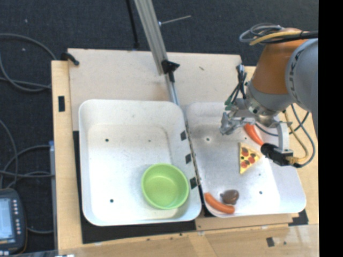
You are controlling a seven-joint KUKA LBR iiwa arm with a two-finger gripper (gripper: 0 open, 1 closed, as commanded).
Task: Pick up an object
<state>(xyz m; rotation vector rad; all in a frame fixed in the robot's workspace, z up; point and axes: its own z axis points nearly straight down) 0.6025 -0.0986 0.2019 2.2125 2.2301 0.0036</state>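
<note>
The claw [231, 123] hangs low over the back of the right bin [214, 149], beside an orange carrot [253, 133]. Nobody can tell how it stands. A pizza slice [247, 158] lies near. A sausage [219, 203] and a brown lump [230, 196] sit in front. A green bowl [165, 186] sits in the left bin [107, 143].

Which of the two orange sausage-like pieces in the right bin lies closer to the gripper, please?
The upper orange piece, beside the gripper and above the pizza slice. The other orange piece lies by the bin's near edge, next to a brown lump.
</note>
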